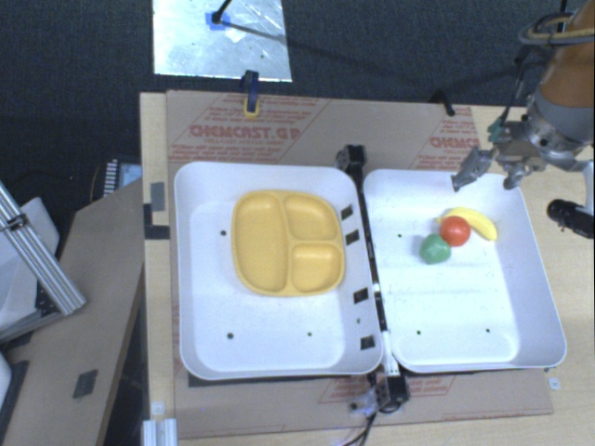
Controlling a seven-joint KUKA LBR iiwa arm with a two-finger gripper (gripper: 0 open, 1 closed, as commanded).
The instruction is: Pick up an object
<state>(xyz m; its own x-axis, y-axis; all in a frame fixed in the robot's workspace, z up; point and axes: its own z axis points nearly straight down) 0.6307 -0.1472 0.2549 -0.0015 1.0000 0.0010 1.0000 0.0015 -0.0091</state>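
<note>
White right bin (521, 342): banana (472, 222), tomato (456, 231), lime (434, 248) clustered below spread-open, empty pincer (487, 180).

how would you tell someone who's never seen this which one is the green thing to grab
Look in the right-hand white bin, the one without the yellow divided tray. In its upper half three small items cluster together. The green ball is the lowest and leftmost, touching the red ball, which sits against the yellow banana.

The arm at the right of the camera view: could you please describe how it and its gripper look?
The arm is grey with an orange band above the wrist. Its gripper is grey metal with two dark fingers, and thin dark cables run alongside.
</note>
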